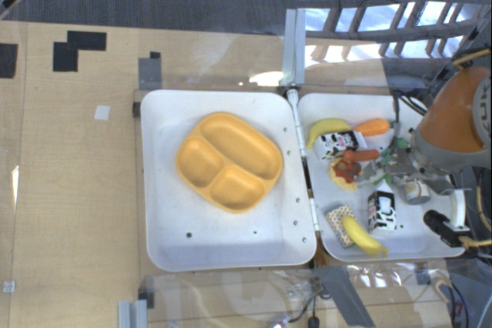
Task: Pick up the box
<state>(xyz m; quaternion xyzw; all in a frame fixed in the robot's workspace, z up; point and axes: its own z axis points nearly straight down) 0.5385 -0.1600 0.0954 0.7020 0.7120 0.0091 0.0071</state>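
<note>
Item: pick up the box — status, not yet done

- Box [381, 212]: cow-patterned carton, upright in the right bin [407, 246], just beside a banana [362, 235]; nothing grips it
- My gripper [388, 165]: low over the toy food near the bin's middle, above the box; its state I cannot tell
- Left bin [165, 226]: yellow divided plate [229, 160]
- Remaining: reach the box, close, lift

plate [229, 161] in left bin [165, 234], box [381, 212] in right bin [407, 246]
</note>
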